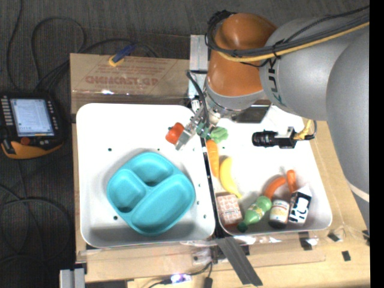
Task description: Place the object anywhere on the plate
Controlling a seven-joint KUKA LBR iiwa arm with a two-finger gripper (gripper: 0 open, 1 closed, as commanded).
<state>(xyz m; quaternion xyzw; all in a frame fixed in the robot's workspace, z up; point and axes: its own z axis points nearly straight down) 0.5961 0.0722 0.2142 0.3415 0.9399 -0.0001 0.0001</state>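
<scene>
Plate (151, 192) in left bin (96, 131)

- Red-orange tomato-like toy (174, 133): small and round, between the gripper fingers, above the left bin, at the plate's 1 o'clock.
- Turquoise divided plate (151, 191): three compartments, flat, left bin's lower middle.

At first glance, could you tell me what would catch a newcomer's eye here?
The big grey arm with its orange band reaches in from the right, its claw at a small red-orange object over the left white bin. Below sits a turquoise divided plastic plate. Toy foods crowd the right bin, a yellow banana among them.
</scene>
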